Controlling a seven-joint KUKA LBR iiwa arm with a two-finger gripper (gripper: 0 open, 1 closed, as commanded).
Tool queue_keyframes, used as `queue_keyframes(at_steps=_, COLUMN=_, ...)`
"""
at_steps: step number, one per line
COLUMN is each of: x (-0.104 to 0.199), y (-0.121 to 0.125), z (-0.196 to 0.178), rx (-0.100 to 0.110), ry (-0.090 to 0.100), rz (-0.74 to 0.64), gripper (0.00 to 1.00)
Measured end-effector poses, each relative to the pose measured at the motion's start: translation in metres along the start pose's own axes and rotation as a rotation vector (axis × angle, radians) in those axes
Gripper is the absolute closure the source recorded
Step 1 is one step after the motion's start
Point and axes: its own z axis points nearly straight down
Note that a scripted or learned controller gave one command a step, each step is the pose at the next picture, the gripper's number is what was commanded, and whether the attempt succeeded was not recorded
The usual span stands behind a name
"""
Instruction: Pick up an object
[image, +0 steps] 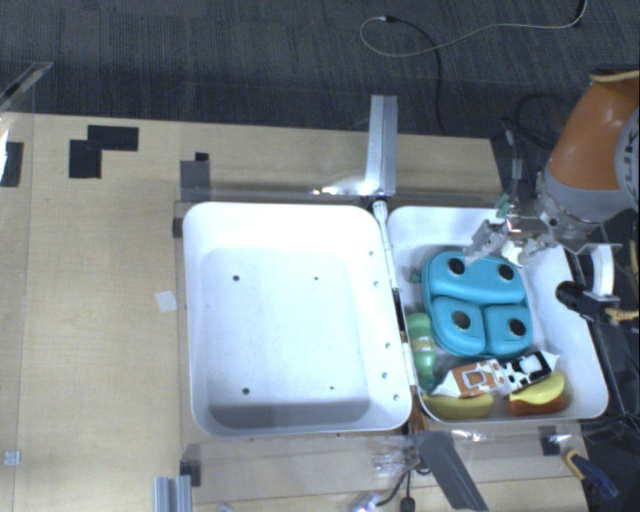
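yellow banana (462, 405), blue three-holed tray (476, 303)

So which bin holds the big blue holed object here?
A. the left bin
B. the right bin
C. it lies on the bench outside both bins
B: the blue holed object lies in the right bin with the other items, just below the gripper.

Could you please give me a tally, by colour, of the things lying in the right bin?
Blue: 1, the moulded tray
Green: 1, the small item by the divider
Yellow: 2, the banana and the yellow-red fruit
Black and white with orange: 1, the printed toy
Total: 5, all in the right bin
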Motion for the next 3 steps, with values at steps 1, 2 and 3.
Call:
queue_keyframes(at_steps=1, x=-0.064, y=0.009, z=0.078, rx=-0.032, ry=-0.01, rz=0.0, gripper=0.0)
queue_keyframes(at_steps=2, x=-0.054, y=0.061, z=0.061, rx=0.004, ry=-0.003, rz=0.044, gripper=0.0)
queue_keyframes(at_steps=3, x=-0.069, y=0.037, z=-0.016, rx=-0.005, ry=-0.002, rz=0.239, gripper=0.0)
